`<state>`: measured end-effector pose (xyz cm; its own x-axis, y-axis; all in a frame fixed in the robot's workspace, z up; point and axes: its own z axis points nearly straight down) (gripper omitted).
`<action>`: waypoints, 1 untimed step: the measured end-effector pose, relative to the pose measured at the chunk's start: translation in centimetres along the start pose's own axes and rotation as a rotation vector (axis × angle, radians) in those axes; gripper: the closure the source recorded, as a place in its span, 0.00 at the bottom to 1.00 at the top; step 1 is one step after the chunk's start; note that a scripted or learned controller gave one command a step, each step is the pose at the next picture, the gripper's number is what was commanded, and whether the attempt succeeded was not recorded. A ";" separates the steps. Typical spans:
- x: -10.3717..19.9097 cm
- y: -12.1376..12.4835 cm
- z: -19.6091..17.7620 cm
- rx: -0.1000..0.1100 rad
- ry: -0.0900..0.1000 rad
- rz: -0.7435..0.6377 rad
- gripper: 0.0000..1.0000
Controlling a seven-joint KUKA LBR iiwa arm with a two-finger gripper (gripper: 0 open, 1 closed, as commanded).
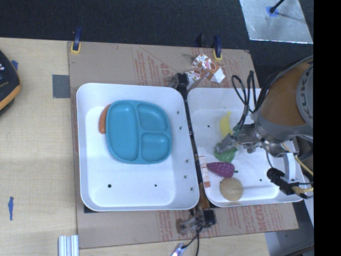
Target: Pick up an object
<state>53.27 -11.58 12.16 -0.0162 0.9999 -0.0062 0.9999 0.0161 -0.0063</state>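
The right bin (205, 103) holds a yellow banana-like piece (225, 124), a green item (226, 154), a purple grape bunch (220, 168) and a tan round object (231, 189). My gripper (228, 143) hangs low in this bin, reaching in from the right, its tip directly over the green item and just below the yellow piece. The green item lies partly hidden under the fingers. In the left bin (90, 185) lies a blue divided plate (139, 132), with an orange sausage-shaped thing (102, 120) sticking out along its left edge.
A crumpled red-and-white wrapper (205, 68) lies on the cardboard behind the bins. Black cables (242, 92) loop above the wrist. A yellow-black device (6, 84) sits at the far left of the bench. Clamps hold the cardboard at the back edge.
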 end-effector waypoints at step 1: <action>0.5 0.5 3.0 -0.001 0.006 0.010 0.00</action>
<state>53.76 -11.14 9.13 -0.0063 1.0000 -0.0004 1.0000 0.0063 -0.0048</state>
